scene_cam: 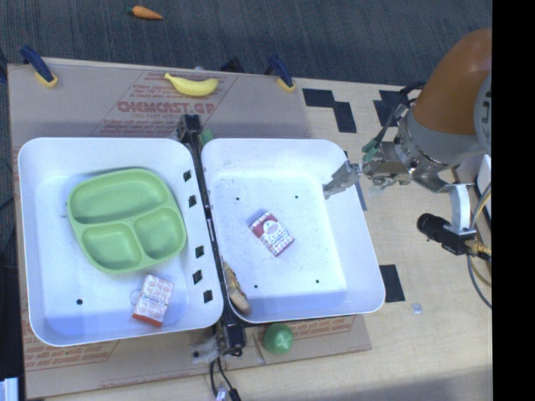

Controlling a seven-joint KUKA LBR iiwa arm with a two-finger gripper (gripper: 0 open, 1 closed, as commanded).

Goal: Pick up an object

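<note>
A small red and white carton (272, 233) lies flat near the middle of the right bin (359, 257). A second, similar carton (153, 299) rests in the left bin (33, 224), by its front edge. My gripper (341, 180) hangs over the right bin's right rim near the far corner, up and to the right of the red and white carton and well apart from it. Nothing is seen in its grasp. The grey arm with its orange band (456, 82) comes in from the right.
A green divided plate (127, 218) takes up much of the left bin. A small brownish item (236, 295) lies at the right bin's front left edge. Outside the bins are a toy banana (192, 83), a green ball (278, 337) and an orange piece (147, 12).
</note>
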